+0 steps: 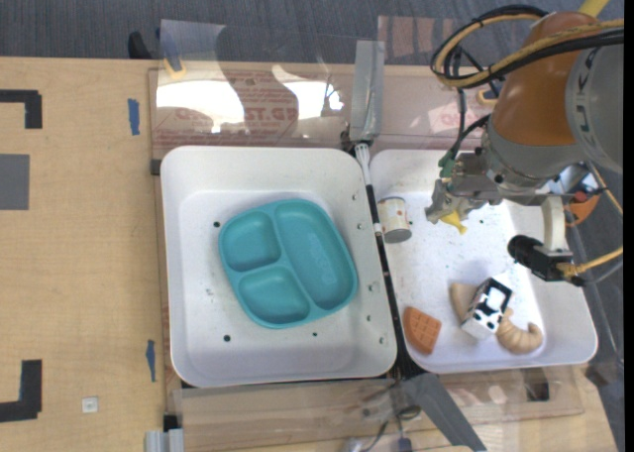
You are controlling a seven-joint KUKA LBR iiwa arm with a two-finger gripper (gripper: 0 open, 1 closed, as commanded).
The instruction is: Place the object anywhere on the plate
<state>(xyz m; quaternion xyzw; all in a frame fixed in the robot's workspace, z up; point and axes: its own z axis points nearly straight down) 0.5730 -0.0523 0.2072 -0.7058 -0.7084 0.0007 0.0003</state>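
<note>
— Where's the gripper (451, 204)?
— Low over the right bin (575, 341), beside a small jar (394, 219). Something yellow (457, 223) shows at its tip; whether it's gripped, I can't tell.
— And the plate (287, 262)?
— Teal, three compartments, in the left bin (188, 242).
— Other pieces?
— A waffle (423, 328), a croissant (520, 337), a black-and-white block (488, 307).

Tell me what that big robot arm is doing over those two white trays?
The robot arm is reaching over the right bin, where some toy food lies: a small can, a waffle, a croissant and a black-and-white block. Its hand is low over the bin, near something yellow. The teal plate in the left bin has nothing on it yet.
</note>
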